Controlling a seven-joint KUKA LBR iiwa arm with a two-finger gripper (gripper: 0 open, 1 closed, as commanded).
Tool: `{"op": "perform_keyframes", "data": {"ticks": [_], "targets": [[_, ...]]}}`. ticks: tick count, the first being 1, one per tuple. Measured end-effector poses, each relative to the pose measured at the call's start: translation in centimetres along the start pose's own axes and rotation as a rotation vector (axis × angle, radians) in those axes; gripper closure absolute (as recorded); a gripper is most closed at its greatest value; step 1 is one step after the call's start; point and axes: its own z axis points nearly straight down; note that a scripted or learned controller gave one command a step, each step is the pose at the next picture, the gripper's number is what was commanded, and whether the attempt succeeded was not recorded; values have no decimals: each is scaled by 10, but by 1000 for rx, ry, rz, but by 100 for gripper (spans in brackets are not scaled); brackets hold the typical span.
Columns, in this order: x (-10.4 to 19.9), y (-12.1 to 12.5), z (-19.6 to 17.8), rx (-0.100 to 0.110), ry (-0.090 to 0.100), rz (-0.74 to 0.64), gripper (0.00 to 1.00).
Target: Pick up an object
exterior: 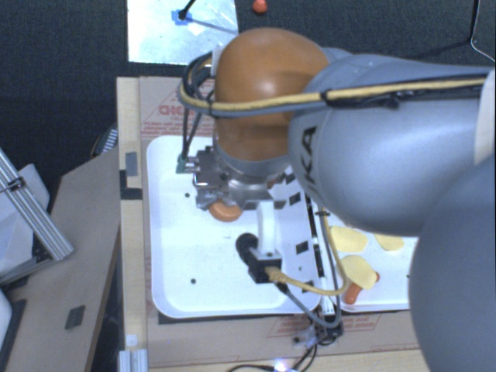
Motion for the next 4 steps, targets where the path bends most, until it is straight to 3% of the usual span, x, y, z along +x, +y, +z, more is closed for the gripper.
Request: {"op": "perform_keyframes", "data": {"ticks": [1,2,3,4], "targets": [[-4,21,-16,2,-2,4,100],[-34,30,-27,4,-3,8,100],[-12,-18,33,9,-3,4,100],[-13,42,-9,-1,-1,7,100]]}}
